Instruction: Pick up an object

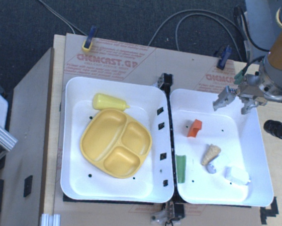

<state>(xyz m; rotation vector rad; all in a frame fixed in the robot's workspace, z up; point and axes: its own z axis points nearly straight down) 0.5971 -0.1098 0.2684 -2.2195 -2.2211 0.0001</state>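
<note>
My gripper (232,106) hangs over the back edge of the right bin (263,149), open, with nothing between its two fingers. Below it in that bin lie an orange block (195,128), a tan cone-shaped toy (211,153) with a small grey-blue piece (211,168) at its tip, a green stick (180,168) near the left wall, and a white object (237,175) at the front right. The orange block is the closest thing to the gripper, a little forward and to the left of it.
The left bin (73,127) holds a yellow divided plate (116,142) and a yellow bottle (110,102) behind it. A black divider (165,133) runs between the bins. Blue clamps (90,37) (223,57) hold the board at the back. Cables run behind the bench.
</note>
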